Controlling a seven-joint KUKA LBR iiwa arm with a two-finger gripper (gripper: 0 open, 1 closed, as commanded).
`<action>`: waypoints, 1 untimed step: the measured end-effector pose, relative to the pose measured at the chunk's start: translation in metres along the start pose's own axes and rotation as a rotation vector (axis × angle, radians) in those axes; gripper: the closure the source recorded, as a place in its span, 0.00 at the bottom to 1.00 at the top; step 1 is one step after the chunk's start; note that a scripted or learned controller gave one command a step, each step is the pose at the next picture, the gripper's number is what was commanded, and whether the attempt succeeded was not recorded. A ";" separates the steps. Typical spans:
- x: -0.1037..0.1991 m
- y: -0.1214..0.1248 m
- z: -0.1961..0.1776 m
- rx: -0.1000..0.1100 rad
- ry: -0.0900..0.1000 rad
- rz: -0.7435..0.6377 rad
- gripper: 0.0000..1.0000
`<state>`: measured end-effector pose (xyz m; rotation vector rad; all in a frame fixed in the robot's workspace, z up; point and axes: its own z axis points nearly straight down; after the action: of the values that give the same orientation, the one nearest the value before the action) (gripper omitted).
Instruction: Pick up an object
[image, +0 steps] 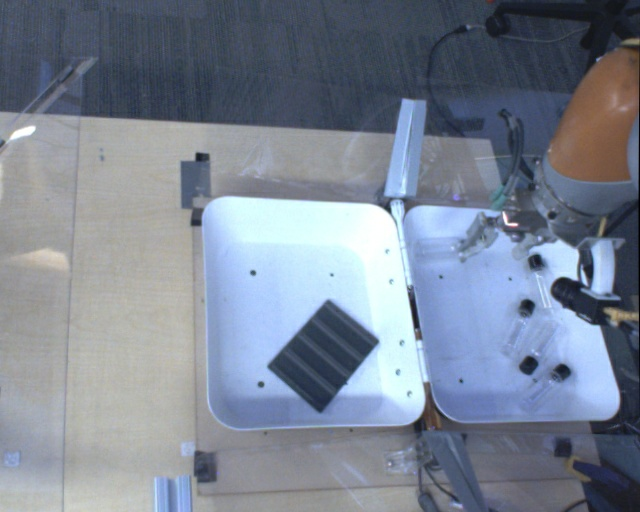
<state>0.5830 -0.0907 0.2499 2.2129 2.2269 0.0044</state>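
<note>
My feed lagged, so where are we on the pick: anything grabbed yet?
Nothing looks picked. The dark ribbed pad lies flat in the left bin, and small clear vials with black caps lie loose in the right bin. The gripper is over the right bin's far edge. Grasp and lift remain.

Setting. A pale wooden bench top (100, 300) fills the lower field; beyond its far edge lies dark grey ribbed carpet (250, 55). A metal bracket (406, 150) stands at the bench's far side, and black cable (445, 60) loops across the floor. Lighting is even and diffuse.
</note>
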 end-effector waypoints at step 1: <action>-0.012 0.029 0.152 -0.004 0.000 0.088 0.00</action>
<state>0.6122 -0.1025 0.0978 2.3062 2.1261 0.0090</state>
